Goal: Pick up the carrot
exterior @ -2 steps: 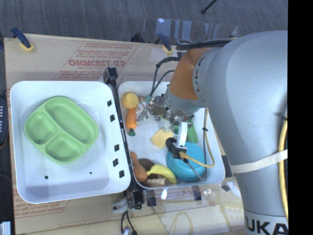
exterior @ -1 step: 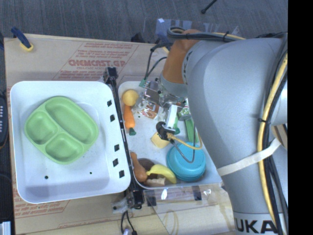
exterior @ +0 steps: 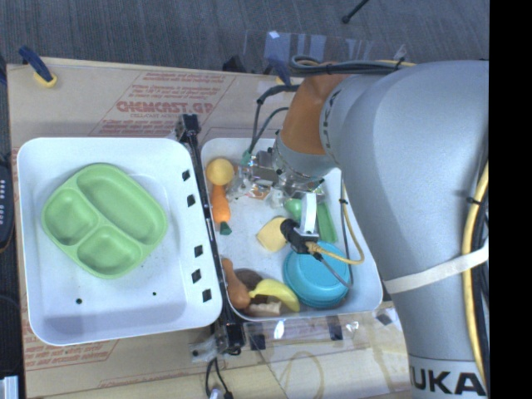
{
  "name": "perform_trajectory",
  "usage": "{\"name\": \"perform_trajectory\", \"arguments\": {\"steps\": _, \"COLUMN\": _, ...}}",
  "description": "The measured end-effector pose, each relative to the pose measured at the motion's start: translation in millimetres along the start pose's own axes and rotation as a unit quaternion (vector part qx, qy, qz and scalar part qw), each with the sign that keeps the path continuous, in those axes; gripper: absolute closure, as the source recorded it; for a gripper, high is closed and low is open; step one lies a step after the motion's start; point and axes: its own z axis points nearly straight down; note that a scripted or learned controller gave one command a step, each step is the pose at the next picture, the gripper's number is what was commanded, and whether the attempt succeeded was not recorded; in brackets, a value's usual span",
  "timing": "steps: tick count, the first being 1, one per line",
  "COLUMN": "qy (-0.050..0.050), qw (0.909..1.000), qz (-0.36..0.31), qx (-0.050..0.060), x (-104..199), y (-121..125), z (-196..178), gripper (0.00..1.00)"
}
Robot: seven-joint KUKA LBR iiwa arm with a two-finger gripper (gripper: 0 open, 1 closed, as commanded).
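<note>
The carrot (exterior: pixel 219 205) is orange with a small green end and lies lengthwise along the left wall of the right bin (exterior: pixel 357 256). Its green end points toward the front. My gripper (exterior: pixel 254 181) hangs over the back of that bin, a little to the right of the carrot's far end and apart from it. The grey arm with its orange band (exterior: pixel 309 123) comes down onto it from the right and hides the back right part of the bin. Nothing shows in the gripper's grasp.
A yellow lemon (exterior: pixel 219 171) sits just behind the carrot. A yellow wedge (exterior: pixel 272 234), a blue bowl (exterior: pixel 316 278), a banana (exterior: pixel 278 294), a brown item (exterior: pixel 247 279) and a green piece (exterior: pixel 326 220) share the right bin. The left bin (exterior: pixel 50 318) holds a green divided plate (exterior: pixel 104 219).
</note>
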Motion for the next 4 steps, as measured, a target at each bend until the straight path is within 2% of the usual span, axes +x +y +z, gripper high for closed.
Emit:
{"name": "perform_trajectory", "arguments": {"steps": 1, "qy": -0.001, "qw": 0.9993, "qz": 0.036, "qx": -0.001, "x": -5.0, "y": -56.4, "z": -2.1, "gripper": 0.00}}
{"name": "perform_trajectory", "arguments": {"steps": 2, "qy": 0.003, "qw": 0.9853, "qz": 0.171, "qx": -0.001, "x": -15.4, "y": -105.4, "z": 1.6, "gripper": 0.00}}
{"name": "perform_trajectory", "arguments": {"steps": 3, "qy": 0.004, "qw": 0.9716, "qz": 0.237, "qx": -0.003, "x": 53.8, "y": -108.3, "z": -101.5, "gripper": 0.00}}
{"name": "perform_trajectory", "arguments": {"steps": 4, "qy": 0.000, "qw": 0.9475, "qz": 0.320, "qx": 0.002, "x": 38.4, "y": -129.7, "z": -97.3, "gripper": 0.00}}
